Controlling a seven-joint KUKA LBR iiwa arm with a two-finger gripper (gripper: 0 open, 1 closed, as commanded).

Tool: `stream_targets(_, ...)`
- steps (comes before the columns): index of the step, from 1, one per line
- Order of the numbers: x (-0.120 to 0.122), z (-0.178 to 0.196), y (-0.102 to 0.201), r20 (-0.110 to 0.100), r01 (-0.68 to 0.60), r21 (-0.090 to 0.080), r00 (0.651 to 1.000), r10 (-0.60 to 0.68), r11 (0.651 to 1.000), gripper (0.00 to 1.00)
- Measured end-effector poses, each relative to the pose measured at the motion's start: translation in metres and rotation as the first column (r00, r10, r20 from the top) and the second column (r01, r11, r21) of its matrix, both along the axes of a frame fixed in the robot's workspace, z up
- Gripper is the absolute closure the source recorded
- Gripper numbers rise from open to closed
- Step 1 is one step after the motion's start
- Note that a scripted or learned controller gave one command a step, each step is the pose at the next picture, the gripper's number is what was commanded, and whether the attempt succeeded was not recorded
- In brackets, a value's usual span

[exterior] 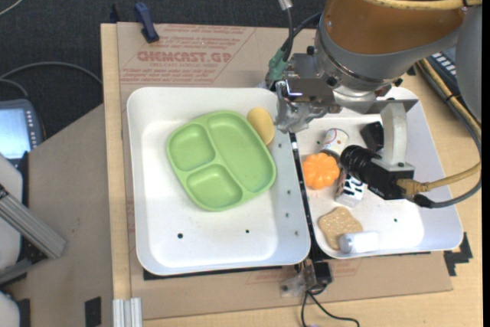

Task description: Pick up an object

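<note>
Fingers (289, 119): hanging low over the wall shared by the two bins, at its far end. Their spread cannot be told, and nothing is visible between them.

Gripper (292, 123): just beside the yellow lump.

Left bin (153, 230):
- Green divided plate (222, 161), lying flat.
- Yellow lump (262, 124), rounded, against the plate's far right rim. It is the nearest thing to the gripper and probably the one to be picked.

Right bin (430, 226):
- Orange pumpkin-shaped toy (320, 170), close to the shared wall.
- Round biscuit (339, 222).
- Pale tube (360, 242), touching the biscuit.
- Small black-and-white piece (351, 188).

Hazards, as judged:
- The lump sits between plate rim and bin wall, so a finger may land on either instead of around it.
- Its rounded body may roll or squirt free on closing.
- A nudged plate could shove it away.
</note>
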State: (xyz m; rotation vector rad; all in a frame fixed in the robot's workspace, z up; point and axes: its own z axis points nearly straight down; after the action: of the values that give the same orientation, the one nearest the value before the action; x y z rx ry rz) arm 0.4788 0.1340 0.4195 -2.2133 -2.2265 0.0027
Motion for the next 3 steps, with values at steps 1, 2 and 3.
stream_targets(1, 0.0, -0.035, -0.05, -0.002, 0.011, -0.001, 1.0, -0.011, 1.0, 1.0)
stream_targets(2, 0.001, 0.04, -0.108, 0.011, 0.011, -0.001, 1.0, -0.011, 1.0, 1.0)
stream_targets(3, 0.0, -0.056, -0.12, -0.007, 0.009, -0.002, 1.0, -0.009, 1.0, 1.0)
